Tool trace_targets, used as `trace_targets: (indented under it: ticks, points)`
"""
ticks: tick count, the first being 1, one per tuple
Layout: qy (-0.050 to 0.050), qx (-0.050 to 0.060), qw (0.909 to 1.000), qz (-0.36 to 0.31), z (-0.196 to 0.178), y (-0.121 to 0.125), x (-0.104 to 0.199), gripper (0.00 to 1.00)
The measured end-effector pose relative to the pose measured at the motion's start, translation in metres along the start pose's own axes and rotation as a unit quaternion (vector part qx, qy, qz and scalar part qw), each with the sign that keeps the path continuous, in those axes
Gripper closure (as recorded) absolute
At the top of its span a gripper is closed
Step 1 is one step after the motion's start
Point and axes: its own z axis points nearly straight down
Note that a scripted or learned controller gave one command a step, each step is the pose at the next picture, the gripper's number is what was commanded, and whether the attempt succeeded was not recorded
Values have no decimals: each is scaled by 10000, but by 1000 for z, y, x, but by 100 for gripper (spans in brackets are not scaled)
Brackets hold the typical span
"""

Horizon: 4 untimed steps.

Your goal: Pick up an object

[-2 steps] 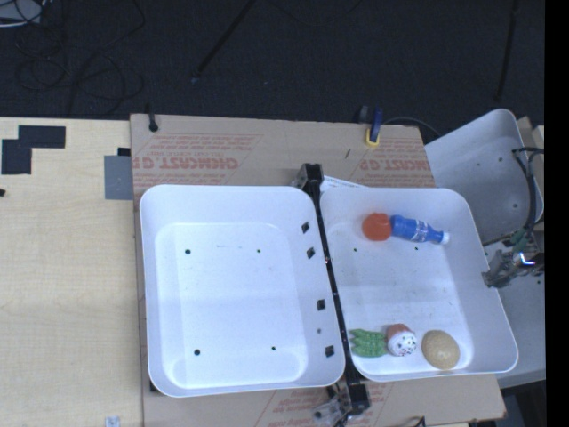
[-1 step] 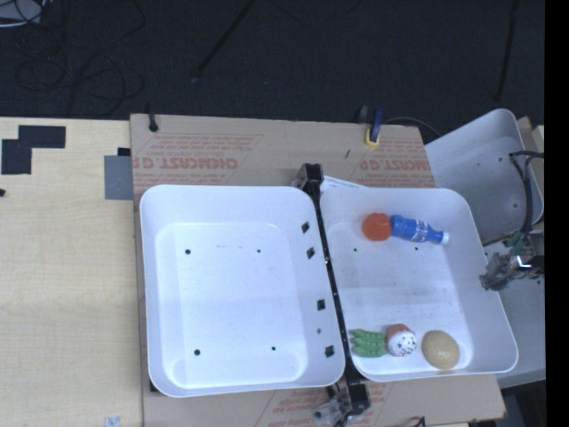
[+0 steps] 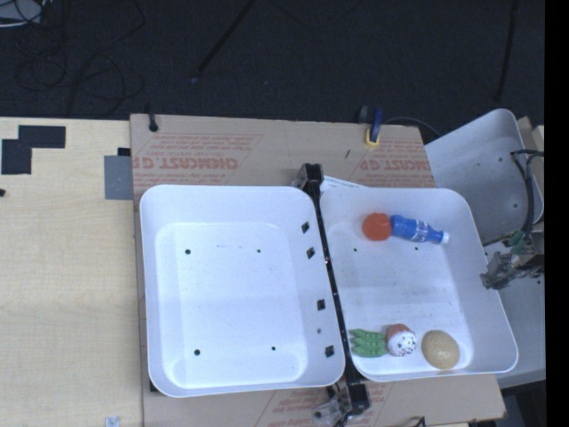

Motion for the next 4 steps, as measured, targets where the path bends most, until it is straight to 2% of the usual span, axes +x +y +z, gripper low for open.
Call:
trace_targets:
  ticks: [3, 4]
  points:
    - [-4, -7, 10000, 6, -6, 0, 0, 100]
    - [-1, 8, 10000, 4, 5, 0, 1, 100]
